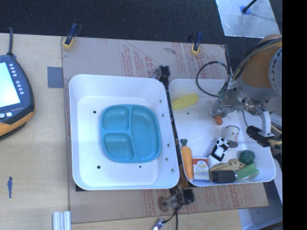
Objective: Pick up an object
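The right bin [199, 123] holds several small things. A yellow corn cob [185, 101] lies at its far left and an orange carrot [186, 156] along its left wall. A black-and-white cow toy [220, 149] and a small white cup [232, 132] sit mid-bin. A juice box [201, 169], a black block [223, 176], a tan wooden piece [231, 165] and a green lump [247, 156] crowd the near edge. My gripper [218, 112] is low over the bin's far middle, right of the corn. A small orange bit [219, 120] sits just under its tip; whether it is held is unclear.
The left bin [86, 166] holds a blue divided plate [130, 132]. A teach pendant [12, 92] lies on the bench at far left. A black cable [211, 71] loops above the right bin. Yellow and blue clamps [70, 36] pin the cardboard mat.
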`<state>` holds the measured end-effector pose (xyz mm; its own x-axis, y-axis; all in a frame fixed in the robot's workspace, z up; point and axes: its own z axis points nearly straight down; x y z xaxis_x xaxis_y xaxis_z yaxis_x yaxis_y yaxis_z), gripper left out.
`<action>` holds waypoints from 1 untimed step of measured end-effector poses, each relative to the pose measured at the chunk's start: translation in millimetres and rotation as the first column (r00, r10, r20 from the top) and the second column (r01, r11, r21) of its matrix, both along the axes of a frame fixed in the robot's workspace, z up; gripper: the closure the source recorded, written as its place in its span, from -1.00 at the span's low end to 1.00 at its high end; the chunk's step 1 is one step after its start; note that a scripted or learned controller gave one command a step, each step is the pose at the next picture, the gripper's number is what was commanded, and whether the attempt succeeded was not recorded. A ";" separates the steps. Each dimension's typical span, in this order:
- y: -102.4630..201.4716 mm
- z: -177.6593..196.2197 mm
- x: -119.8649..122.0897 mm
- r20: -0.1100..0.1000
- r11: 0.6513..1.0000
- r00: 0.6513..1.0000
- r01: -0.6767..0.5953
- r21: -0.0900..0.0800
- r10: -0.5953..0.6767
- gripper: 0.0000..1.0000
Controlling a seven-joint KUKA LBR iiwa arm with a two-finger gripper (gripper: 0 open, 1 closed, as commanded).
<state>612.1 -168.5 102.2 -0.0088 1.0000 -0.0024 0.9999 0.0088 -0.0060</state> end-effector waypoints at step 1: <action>55.6 -10.5 20.1 0.003 1.000 1.000 0.002 0.001 -0.002 1.00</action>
<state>632.1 -112.8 91.7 -0.0067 1.0000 -0.0019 1.0000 0.0067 -0.0035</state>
